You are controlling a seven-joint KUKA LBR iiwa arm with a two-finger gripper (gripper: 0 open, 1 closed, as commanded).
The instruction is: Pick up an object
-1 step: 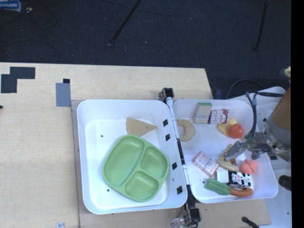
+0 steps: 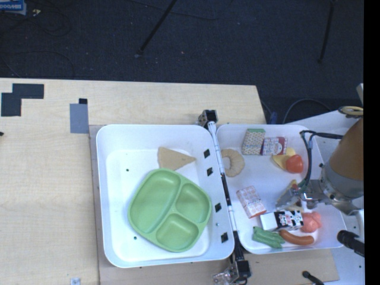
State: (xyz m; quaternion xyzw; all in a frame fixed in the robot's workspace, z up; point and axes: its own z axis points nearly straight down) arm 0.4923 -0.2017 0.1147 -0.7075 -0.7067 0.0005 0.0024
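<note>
In the left white bin (image 2: 113, 159) a pale green three-compartment plastic tray (image 2: 170, 209) lies toward the near edge, a tan wedge (image 2: 174, 157) by its far edge. The right white bin (image 2: 261, 177) holds my likely targets: a pink patterned packet (image 2: 250, 201) mid-bin, a black-and-white carton (image 2: 288, 219), a green pod (image 2: 268, 238) and a brown sausage (image 2: 296, 238) crowded at the near edge. My gripper (image 2: 298, 199) hangs over that cluster; I cannot tell its state. I judge the crowding risks a pinch between neighbours, or a slip.
</note>
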